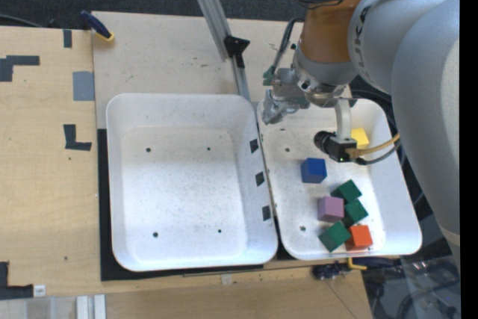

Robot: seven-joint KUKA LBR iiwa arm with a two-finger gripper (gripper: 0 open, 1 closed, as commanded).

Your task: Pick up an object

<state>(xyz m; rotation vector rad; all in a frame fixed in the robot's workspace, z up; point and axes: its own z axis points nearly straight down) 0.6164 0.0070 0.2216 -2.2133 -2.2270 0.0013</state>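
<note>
The tool point(278, 107) hangs over the far left corner of the right bin point(396, 231), close to the wall it shares with the left bin point(119, 160). Whether it is apart or together cannot be told from this view, and nothing shows in its grip. The blocks lie nearer the camera and to the right of it: a blue cube point(314, 170) is nearest to the tool but apart from it, a yellow block point(359, 137) sits by the far right side, and a purple cube point(330, 208), three green blocks point(335, 235) and an orange cube point(361, 237) cluster in the near right part. The grey arm point(418, 63) enters from the right, its orange band point(328, 19) above the wrist, the wrist pointing down over the tabletop point(172, 48).
</note>
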